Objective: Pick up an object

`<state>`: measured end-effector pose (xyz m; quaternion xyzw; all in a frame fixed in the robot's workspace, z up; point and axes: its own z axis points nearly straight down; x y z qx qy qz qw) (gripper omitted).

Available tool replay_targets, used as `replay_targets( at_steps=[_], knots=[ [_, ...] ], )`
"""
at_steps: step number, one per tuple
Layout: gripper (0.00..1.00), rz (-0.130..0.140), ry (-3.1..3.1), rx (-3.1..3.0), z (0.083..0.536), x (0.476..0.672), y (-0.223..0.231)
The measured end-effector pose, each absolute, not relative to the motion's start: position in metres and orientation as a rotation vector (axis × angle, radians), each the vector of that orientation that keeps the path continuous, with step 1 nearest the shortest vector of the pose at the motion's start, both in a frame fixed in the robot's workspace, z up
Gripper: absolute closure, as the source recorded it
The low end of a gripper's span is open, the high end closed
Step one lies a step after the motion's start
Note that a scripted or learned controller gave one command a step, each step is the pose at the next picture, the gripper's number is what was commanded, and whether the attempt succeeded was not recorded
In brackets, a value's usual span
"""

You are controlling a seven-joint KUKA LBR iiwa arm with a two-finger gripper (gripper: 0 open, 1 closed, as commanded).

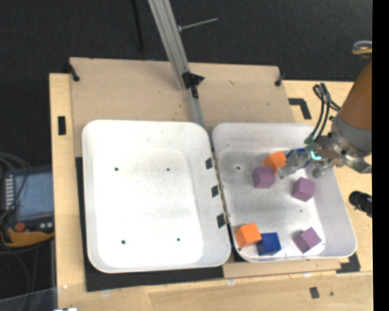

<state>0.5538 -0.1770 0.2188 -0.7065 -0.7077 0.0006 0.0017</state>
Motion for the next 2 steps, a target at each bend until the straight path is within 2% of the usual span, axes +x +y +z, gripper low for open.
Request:
replay_targets(
  at_steps=[1,2],
  knots=[
    [0.00,-0.002,-2.224,-2.220,0.221,0.555,-0.177],
    [0.00,0.005,-2.220,-2.220,0.179,0.552,-0.176]
  ],
)
